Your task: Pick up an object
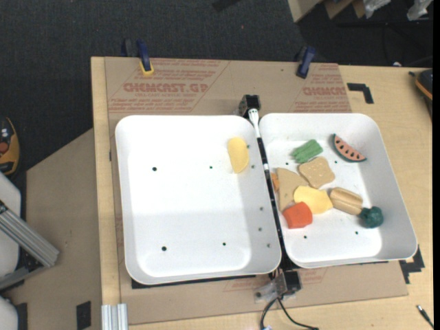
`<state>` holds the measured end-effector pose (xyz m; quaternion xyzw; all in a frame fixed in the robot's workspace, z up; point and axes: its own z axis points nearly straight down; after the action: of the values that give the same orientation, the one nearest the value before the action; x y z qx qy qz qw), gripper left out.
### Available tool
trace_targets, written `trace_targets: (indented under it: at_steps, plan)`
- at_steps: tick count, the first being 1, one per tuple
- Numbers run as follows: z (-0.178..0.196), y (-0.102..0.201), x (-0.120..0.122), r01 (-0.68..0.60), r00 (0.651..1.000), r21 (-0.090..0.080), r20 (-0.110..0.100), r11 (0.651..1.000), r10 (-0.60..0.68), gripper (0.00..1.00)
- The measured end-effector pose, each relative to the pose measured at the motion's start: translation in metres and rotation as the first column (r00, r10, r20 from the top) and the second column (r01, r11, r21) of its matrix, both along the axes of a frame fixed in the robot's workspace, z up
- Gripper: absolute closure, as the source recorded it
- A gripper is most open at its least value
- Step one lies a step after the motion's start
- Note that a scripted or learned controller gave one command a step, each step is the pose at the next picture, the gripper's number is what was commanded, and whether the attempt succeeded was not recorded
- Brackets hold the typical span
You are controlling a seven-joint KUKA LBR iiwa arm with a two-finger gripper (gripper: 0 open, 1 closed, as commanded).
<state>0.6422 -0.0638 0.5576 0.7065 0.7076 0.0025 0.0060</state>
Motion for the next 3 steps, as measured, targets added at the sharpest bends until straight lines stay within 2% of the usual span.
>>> trace_targets:
  at_steps: [1,2,3]
  plan:
    - [-0.124,0.072,0.025,-0.006,1.0,0.007,-0.025,1.0,0.006,0.0]
    - [-0.103,0.067,0.025,0.0,1.0,0.004,-0.006,1.0,0.001,1.0]
    - [-0.016,0.098,-0.018,-0.003,1.0,0.006,-0.001,1.0,0.003,1.0]
